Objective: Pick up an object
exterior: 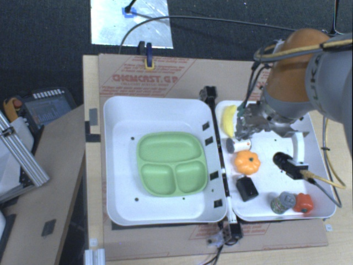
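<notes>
My gripper (pixel 243 130) is low over the back left part of the right bin (pixel 319 187). A yellow banana (pixel 228 120) lies just to its left, partly behind it. A small white and grey cylinder (pixel 238 146) lies right below the gripper, and whether they touch I cannot tell. In front of that sits an orange pumpkin-shaped toy (pixel 247 162). A black block (pixel 247 188) lies nearer the front edge. A grey can (pixel 282 202) and a red toy (pixel 303 202) rest in the front right corner.
The left bin (pixel 118 148) holds a green divided plate (pixel 169 163). A black divider with clips (pixel 216 148) runs between the two bins. The grey and orange arm (pixel 309 65) covers the back right of the right bin.
</notes>
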### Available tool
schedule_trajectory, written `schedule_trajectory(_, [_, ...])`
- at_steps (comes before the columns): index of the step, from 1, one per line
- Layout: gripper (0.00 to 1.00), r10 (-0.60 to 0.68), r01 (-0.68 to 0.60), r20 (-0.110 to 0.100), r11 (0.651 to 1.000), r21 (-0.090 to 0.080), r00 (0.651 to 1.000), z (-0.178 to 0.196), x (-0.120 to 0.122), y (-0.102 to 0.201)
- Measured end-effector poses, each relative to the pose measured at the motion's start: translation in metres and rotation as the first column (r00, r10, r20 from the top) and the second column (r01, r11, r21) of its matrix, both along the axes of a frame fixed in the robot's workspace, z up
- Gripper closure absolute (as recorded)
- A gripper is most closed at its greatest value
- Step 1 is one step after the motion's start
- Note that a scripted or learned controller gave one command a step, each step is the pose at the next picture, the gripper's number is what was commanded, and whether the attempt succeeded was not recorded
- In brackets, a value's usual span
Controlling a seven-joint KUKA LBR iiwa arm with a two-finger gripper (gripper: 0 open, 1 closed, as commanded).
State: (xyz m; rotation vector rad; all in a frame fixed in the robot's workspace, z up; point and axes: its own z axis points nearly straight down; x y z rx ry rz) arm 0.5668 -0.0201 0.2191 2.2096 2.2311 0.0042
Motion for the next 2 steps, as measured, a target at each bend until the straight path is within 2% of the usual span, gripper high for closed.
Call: schedule_trajectory(2, [1.0, 0.0, 0.0, 0.001, 1.0, 0.001, 1.0, 0.017, 0.037, 0.095])
